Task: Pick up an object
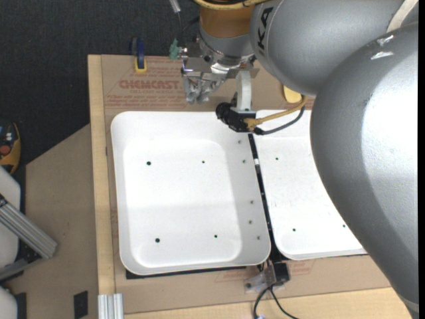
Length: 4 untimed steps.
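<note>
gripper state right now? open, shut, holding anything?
Gripper: cannot be told; it sits above the far edge of the left bin, too small and blurred to read, and no object is visible in it.

Both shallow white plastic bins, left (pixel 179 191) & right (pixel 312 198), look smooth w/ a soft semi-gloss sheen. Flat brown cardboard-like surface (pixel 99 178) under them is matt, w/ red print near its far edge. Big grey arm casing (pixel 358 111) reads as smooth painted metal or plastic, satin; its orange band (pixel 226 5) is glossier. Metallic end effector (pixel 198 93) looks bare & shiny. Dark backdrop (pixel 60 25) beyond the far edge looks rough, cloth-like.
</note>
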Each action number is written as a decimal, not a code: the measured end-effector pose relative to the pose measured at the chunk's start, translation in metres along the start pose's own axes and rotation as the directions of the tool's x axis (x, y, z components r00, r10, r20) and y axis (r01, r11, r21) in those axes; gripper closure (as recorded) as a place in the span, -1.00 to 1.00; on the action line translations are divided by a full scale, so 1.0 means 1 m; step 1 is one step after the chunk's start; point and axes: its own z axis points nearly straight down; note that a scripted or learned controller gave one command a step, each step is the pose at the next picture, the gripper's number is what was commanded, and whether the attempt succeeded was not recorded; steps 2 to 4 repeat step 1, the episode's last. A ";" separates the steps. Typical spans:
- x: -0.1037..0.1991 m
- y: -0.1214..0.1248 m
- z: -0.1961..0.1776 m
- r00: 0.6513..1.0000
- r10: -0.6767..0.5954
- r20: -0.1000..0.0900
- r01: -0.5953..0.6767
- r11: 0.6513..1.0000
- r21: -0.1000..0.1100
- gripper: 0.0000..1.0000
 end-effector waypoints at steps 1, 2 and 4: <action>-0.051 0.001 -0.060 1.000 0.010 0.002 -0.010 1.000 -0.007 1.00; -0.051 0.001 -0.060 1.000 0.010 0.002 -0.010 1.000 -0.007 1.00; -0.051 0.001 -0.060 1.000 0.010 0.002 -0.010 1.000 -0.007 1.00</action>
